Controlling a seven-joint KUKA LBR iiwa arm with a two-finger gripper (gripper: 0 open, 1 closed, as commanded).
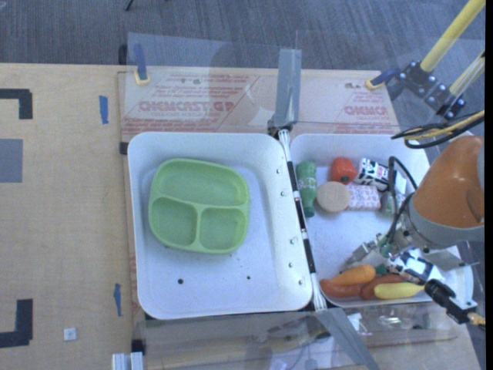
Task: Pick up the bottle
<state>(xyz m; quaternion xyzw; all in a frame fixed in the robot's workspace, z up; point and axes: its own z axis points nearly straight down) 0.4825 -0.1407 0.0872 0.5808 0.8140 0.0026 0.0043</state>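
Bottle (307,186), green with a pale label too small to read, lies along the right bin's (339,237) left wall, beside a round tan disc (333,197). The gripper (385,249) hangs low among toy carrots and a banana (399,290); its state is unclear under the wrist. Cardboard (200,102) behind reads "CHEMCAST". A smooth green divided plate (199,206) sits in the left bin (154,284).

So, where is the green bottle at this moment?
The green bottle lies in the right bin, against its left wall near the far end, just left of the round tan piece.
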